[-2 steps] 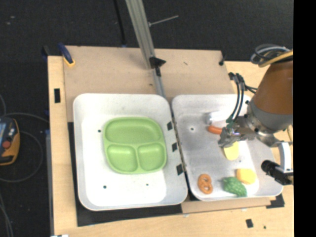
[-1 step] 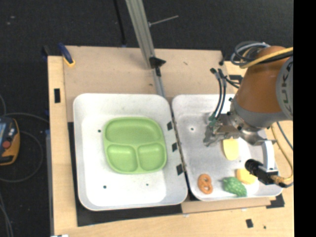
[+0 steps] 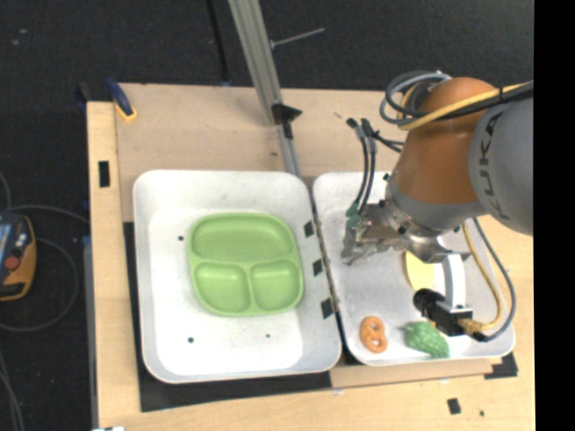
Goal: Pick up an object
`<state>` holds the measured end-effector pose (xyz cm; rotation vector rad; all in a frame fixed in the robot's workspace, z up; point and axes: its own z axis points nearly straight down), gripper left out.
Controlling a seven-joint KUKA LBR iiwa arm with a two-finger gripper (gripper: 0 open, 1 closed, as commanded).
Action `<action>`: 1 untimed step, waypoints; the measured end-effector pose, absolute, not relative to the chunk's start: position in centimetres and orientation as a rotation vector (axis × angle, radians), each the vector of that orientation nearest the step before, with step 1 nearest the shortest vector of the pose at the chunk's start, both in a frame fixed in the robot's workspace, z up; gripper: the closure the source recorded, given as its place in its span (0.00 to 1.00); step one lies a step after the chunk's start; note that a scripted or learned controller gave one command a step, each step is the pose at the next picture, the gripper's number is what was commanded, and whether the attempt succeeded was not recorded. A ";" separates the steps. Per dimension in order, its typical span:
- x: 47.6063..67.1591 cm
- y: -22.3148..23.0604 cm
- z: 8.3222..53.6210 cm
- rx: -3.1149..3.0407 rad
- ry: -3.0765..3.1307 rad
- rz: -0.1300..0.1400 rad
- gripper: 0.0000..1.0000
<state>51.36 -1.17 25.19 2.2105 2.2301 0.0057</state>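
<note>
Camera view looks down on a wooden desk (image 3: 207, 124) with 2 shallow white bins side by side. Left bin (image 3: 162, 330) has just 1 thing in it, a light green divided plate (image 3: 244, 263) with 3 compartments, lying flat pretty much in the middle.

Right bin (image 3: 359, 196) is where the arm (image 3: 440, 160) is busy. It comes in from the right, big orange band over the bin, and the gripper (image 3: 352, 248) hangs low over the left side of that bin, close to the wall it shares with the left bin. Can't tell from this angle whether it's spread or closed, the wrist and cables crowd it too much.

Stuff to pick up is all in the right bin, toward the near edge:
- small orange pretzel-shaped piece (image 3: 373, 333), lying flat near the front wall, well apart from the gripper
- green lumpy piece (image 3: 427, 339) just to the right of the pretzel one, close to it but looks like a small gap between
- pale yellow piece (image 3: 420, 270) further back, partly hidden under the arm, so its shape is hard to call

All 3 look to be resting on the bin floor.

Also around: a grey aluminium post (image 3: 256, 48) leaning up from behind the bins, and a blue bit (image 3: 121, 101) at the far left corner of the desk
</note>
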 end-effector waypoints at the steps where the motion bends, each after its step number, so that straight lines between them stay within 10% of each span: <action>1: 52.0 4.6 25.4 2.211 2.231 0.005 1.00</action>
